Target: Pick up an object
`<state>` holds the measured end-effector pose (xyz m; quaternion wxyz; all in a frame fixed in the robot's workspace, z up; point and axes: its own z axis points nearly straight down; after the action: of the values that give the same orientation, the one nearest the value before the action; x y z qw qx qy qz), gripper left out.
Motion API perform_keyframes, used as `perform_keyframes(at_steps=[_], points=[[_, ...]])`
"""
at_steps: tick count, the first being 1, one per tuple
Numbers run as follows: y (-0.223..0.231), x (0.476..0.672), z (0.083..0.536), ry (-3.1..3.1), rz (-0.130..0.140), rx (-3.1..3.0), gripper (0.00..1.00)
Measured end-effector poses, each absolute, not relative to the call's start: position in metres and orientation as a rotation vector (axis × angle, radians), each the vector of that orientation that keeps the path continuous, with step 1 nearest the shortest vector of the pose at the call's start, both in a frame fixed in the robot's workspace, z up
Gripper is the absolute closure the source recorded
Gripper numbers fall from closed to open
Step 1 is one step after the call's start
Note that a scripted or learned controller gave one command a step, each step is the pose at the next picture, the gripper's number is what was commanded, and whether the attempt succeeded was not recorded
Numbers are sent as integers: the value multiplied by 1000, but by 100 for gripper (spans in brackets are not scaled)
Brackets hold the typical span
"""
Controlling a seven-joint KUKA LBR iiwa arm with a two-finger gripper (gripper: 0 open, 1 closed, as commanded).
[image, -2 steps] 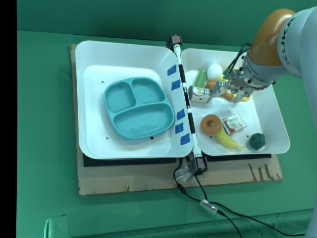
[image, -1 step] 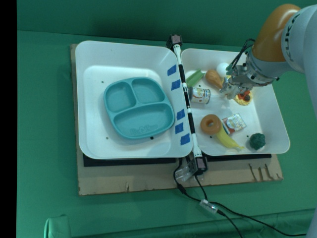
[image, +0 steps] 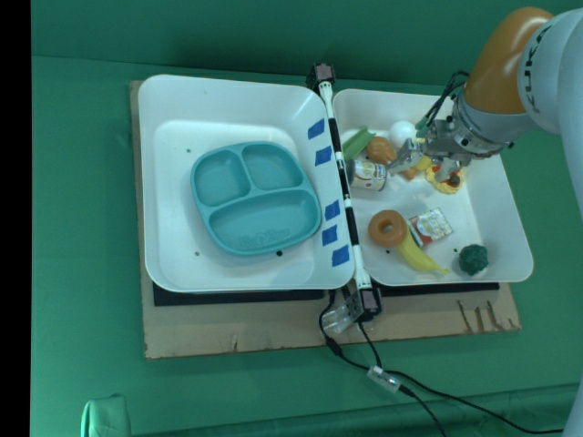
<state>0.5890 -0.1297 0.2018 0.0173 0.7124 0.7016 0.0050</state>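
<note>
**Over the right bin's far half: gripper sitting on a cluster of small items**

Nearest the camera in the right bin (image: pixel 506 209), a dark green broccoli-like piece (image: pixel 473 259) is lying by the front right corner, w/ a banana (image: pixel 418 256) just left of it, long axis running diagonally toward the front right. Behind those, a small snack packet (image: pixel 431 225) and an orange donut ring (image: pixel 388 228) are sitting side by side. Further back, a small can (image: pixel 368 175) is lying against the divider. At the far end, the gripper (image: pixel 435 156) is hanging low over a yellow-orange item (image: pixel 447 182), w/ a white ball (image: pixel 402 132) and a green stick-shaped item (image: pixel 357 141) to its left. Can't tell if it's open or closed, or gripping anything. Judging by position, the likeliest target is lying directly under and slightly toward the camera from the gripper. The left bin (image: pixel 173 107) is carrying a teal divided plate (image: pixel 255 198), well apart from the arm.
</note>
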Motion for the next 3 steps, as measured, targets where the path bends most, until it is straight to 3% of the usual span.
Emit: perform_keyframes(at_steps=[1, 2, 3], points=[[-134, 591, 216, 2163, 21, 2214, 100], [-115, 610, 394, 2204, 8, 2219, 100], [-19, 659, 283, 2213, 4, 2221, 100]])
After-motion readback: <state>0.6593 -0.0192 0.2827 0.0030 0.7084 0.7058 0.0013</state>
